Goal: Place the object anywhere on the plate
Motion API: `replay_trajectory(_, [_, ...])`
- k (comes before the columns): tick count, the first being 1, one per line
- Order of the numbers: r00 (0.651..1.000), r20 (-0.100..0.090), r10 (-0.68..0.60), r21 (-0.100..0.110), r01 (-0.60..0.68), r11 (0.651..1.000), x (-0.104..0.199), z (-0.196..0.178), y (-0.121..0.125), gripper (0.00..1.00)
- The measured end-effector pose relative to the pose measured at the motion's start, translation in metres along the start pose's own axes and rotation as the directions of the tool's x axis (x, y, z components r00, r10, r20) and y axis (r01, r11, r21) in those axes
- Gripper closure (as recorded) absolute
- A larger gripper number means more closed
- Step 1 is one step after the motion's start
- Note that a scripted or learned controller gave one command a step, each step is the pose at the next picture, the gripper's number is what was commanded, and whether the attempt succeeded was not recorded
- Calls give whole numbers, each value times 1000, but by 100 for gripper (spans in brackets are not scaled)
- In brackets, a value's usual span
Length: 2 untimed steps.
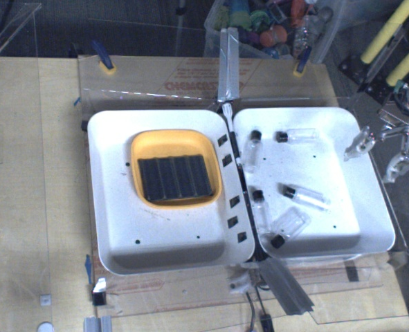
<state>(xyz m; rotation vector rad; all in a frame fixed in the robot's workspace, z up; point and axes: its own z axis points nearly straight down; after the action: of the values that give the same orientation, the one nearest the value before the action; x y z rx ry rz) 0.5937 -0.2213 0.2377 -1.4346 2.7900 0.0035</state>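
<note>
Several clear vials (302, 195) lie in the right bin (342, 234), well apart from the yellow plate (173, 142) in the left bin (114, 241), while the gripper (374, 144), its state unclear, waits at the right rim, so picking one comes next.

Lab bench (38, 185), twin white bins (107, 241)

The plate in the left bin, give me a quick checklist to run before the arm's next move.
1. Yellow plate sits inside the left bin: ok.
2. Plate free for a drop: not ok, a dark ridged object covers its middle.
3. Clear vials lie within the right bin: ok.
4. Vial between the gripper fingers: not ok, none seen.
5. Gripper open or shut: cannot tell.
</note>
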Motion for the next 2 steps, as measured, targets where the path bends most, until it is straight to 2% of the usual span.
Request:
replay_trajectory(1, [982, 1, -191, 4, 191, 982, 13, -37, 17, 0])
replay_trajectory(2, [906, 0, -424, -1, 424, 906, 7, -10, 12, 0])
